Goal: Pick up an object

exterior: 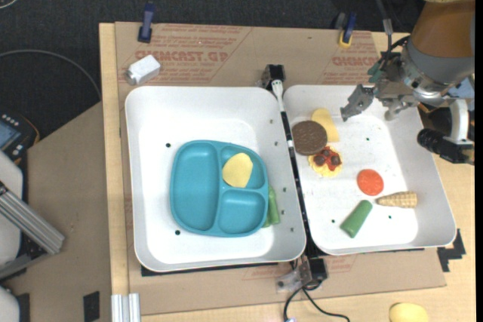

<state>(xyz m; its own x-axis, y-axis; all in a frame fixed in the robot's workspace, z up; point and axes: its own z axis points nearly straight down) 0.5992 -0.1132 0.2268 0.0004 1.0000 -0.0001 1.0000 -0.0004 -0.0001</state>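
Nothing is being held yet: the gripper (371,105) is being kept spread and empty above the right bin (423,226). The brown disc (309,136), just beside it, is yet to be grasped.

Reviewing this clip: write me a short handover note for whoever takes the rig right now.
Gripper: open, holding nothing, above the right bin's far edge.
Right bin: brown disc, yellow piece behind it, pizza slice, orange round, cone, green stick.
Left bin: teal divided tray with a yellow piece in it.
Done: nothing picked yet.
Left: descend, close on one object, lift.
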